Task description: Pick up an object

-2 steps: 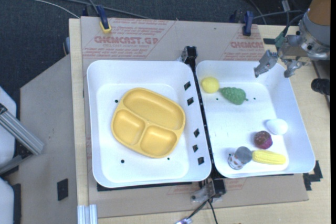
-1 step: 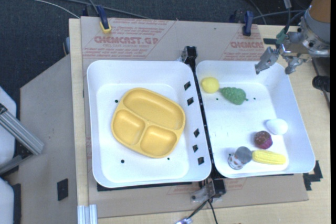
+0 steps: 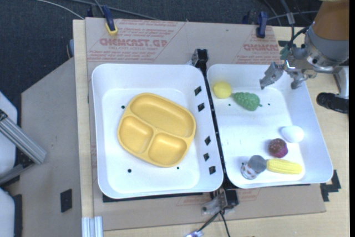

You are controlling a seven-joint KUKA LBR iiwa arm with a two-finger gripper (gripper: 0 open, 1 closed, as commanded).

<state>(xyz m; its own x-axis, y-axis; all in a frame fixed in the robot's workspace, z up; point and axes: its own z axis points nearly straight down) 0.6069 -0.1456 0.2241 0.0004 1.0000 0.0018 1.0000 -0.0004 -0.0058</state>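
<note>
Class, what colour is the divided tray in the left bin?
Yellow; the divided tray shows best in the camera view.

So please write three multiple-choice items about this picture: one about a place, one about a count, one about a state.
1. Where does the yellow divided tray lie?
A. left bin
B. right bin
C. on the cardboard

2. How many compartments does the tray have?
A. two
B. three
C. five

3. What is the tool doing?
A. gripping the corn
B. resting in the tray
C. holding nothing, above the right bin's far edge

Answers: 1 A, the tray sits inside the left bin. 2 B, three hollows show. 3 C, its fingers have nothing between them; the corn lies at the near side.
</note>
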